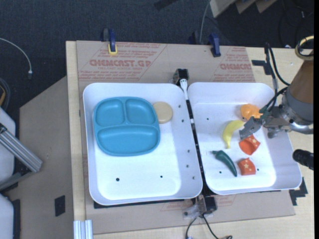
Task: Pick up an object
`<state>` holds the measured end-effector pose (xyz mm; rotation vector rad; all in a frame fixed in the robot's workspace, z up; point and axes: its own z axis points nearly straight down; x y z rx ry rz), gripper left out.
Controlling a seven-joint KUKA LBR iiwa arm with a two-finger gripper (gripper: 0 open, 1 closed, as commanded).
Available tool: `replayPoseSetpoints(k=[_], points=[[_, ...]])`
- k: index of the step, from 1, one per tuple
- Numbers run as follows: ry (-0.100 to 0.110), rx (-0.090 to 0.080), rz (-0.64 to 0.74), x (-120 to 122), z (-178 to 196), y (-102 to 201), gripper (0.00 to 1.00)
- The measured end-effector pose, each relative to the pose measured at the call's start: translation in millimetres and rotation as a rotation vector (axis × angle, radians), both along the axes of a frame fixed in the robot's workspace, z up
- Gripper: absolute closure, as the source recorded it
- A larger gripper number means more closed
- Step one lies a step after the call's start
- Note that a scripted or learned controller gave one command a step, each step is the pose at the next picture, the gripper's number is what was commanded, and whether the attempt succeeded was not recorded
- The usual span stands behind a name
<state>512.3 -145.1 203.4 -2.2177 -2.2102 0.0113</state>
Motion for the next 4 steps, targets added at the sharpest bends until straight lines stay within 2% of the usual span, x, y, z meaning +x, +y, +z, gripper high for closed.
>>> replayPoseSetpoints(k=[1, 2, 3, 4], points=[[-0.013, -0.003, 0.004, 3, 6, 0, 0.00], [-0.005, 0.000, 0.003, 3, -58, 2, 0.00], [-0.014, -0.003, 0.003, 8, -108, -7, 0.00], [-0.019, -0.007, 0.001, 10, -114, -10, 0.00]])
